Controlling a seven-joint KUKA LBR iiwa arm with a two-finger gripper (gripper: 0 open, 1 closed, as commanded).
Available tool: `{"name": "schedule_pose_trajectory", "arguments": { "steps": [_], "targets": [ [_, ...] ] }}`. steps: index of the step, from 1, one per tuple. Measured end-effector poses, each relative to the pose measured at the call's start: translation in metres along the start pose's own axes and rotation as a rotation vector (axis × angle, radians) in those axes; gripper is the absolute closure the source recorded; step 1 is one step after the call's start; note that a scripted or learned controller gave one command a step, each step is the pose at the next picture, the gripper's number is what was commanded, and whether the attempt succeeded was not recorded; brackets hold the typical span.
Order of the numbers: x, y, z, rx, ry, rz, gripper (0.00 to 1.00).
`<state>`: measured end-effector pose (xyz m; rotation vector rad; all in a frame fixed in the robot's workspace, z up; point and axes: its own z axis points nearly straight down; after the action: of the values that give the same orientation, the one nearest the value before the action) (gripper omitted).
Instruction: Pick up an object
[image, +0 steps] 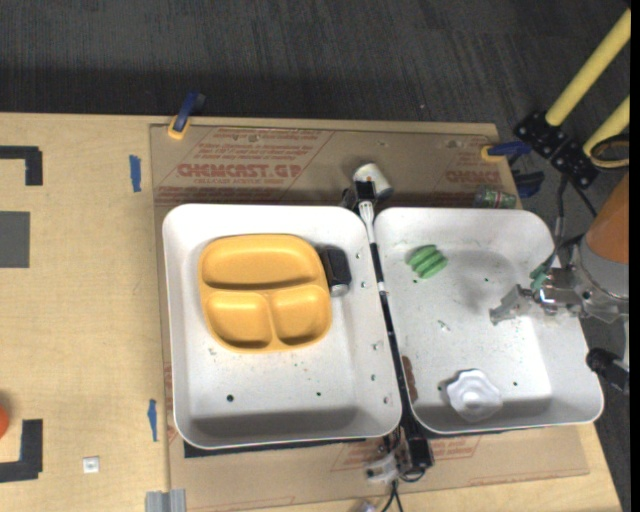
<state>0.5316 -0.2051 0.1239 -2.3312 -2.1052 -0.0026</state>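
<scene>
In the left bin (178, 330) lies a yellow divided plate (265, 290), with a small black object (335, 268) touching its right edge. In the right bin (520, 350), a green ridged piece (426, 261) rests near the back left and a white lumpy object (472, 392) sits near the front wall. My gripper (512, 305) hangs low over the right side of the right bin, apart from both objects there. Nothing shows in its grasp.
The grey arm with its orange band (612, 235) enters over the right bin's right rim. A black divider with cables (385, 320) runs between the bins. Yellow poles (590, 70) stand at the back right, and blue clamps (185, 112) hold the cardboard base.
</scene>
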Motion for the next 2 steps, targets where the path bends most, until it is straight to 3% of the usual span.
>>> {"name": "schedule_pose_trajectory", "arguments": {
  "steps": [1,2],
  "targets": [
    [0.080,-0.061,0.039,0.002,0.000,0.122,0.00],
    [0.103,-0.033,0.039,-0.003,-0.003,-0.118,0.00]
  ]
}}
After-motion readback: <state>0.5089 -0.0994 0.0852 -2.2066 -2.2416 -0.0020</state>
